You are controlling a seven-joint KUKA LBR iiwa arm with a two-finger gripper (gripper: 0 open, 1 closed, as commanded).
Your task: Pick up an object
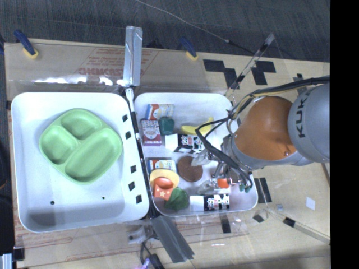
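Observation:
My gripper (223,177) hangs low over the right bin's (241,106) near right part, under the orange-banded wrist (263,133). A small orange object (223,183) sits right at the gripper's tip; I cannot tell whether it is held. Just below lies a black-and-white cow-pattern box (216,202). To the left of the gripper rests a brown round disc (189,170). The arm hides part of the bin's right side.
The right bin also holds a cow-pattern carton (190,142), a yellow piece (195,129), a teal block (166,124), small cartons (150,132), an orange cup (164,183) and a green item (177,198). The left bin (33,206) holds a green divided plate (81,144).

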